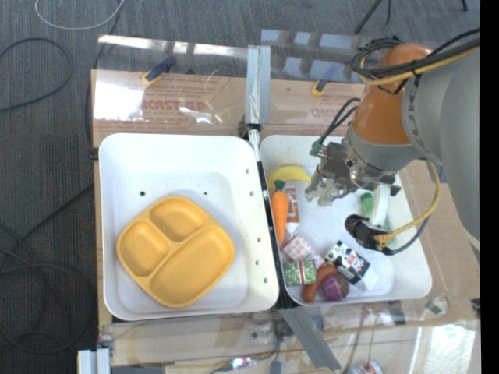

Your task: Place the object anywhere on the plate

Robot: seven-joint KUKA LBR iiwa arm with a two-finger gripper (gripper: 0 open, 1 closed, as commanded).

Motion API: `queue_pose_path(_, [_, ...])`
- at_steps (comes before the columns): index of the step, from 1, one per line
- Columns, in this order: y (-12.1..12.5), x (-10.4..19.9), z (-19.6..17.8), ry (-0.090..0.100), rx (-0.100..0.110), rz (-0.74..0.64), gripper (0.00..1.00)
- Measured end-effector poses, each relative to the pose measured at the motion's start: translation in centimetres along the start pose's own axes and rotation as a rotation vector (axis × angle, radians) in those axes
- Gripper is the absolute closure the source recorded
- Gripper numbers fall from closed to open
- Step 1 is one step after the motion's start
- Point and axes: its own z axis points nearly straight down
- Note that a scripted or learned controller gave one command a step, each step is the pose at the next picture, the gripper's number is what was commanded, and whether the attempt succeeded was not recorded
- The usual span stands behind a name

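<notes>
Hard to tell if gripper (326, 192) open or closed; could grab nothing among crowded toys, missing plate (176, 249) lower left.

Black cables (47, 61) on grey carpet (234, 6) behind the bench.

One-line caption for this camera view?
Gripper hovers over the right bin of toy food; yellow divided plate waits in the left bin.

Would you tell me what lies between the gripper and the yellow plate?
In the camera view, a carrot along the right bin's left edge and the two bins' adjoining walls lie between the gripper and the yellow plate.
</notes>
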Motion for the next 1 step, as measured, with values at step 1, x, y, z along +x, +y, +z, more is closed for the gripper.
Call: queue_pose_path(1, [-6.27,-3.35,3.40,0.006,-0.003,0.129,1.00])
